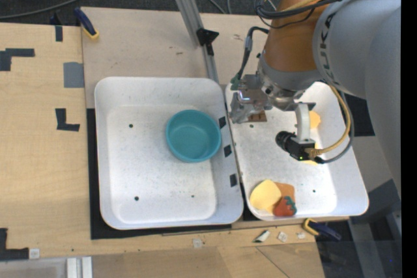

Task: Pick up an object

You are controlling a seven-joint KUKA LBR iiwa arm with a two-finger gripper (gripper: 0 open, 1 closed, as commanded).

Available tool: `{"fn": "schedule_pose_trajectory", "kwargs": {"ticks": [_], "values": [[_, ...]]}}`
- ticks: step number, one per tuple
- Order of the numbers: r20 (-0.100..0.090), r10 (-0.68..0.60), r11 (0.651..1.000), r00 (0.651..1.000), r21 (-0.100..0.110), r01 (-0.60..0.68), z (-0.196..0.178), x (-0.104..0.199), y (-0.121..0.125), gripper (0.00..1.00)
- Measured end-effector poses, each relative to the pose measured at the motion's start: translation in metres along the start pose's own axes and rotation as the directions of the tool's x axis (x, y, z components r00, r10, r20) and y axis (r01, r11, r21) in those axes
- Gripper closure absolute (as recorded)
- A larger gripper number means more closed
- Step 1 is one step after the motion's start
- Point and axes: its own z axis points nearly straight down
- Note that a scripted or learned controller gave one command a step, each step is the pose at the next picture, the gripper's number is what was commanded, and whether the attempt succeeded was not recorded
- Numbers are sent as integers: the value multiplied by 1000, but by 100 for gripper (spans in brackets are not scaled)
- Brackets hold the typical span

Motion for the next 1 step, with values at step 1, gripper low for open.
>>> {"fn": "schedule_pose_trajectory", "kwargs": {"ticks": [1], "values": [[0,-1,1000,1000,0,1,-5,48,-29,100]]}}
